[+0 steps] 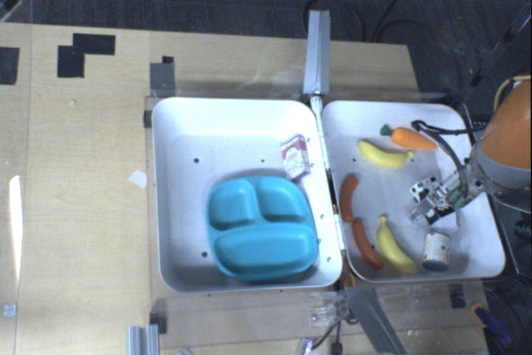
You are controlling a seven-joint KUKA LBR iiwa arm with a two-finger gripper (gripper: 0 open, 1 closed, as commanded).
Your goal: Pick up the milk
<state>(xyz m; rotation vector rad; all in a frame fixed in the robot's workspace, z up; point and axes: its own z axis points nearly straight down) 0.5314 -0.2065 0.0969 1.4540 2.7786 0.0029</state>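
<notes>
Heads up: your gripper (431, 201) hangs spread and empty in the right bin (490, 262) while the milk (294, 156) leans on the left bin (166, 179) divider wall, so wrong-item grab or wall clash risk.

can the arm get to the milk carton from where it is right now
Probably yes. The milk carton lies in the left bin, against the wall by the divider, with nothing on top. The tool hovers over the right bin; the blue tray sits just beside the carton, so room is tight.
</notes>
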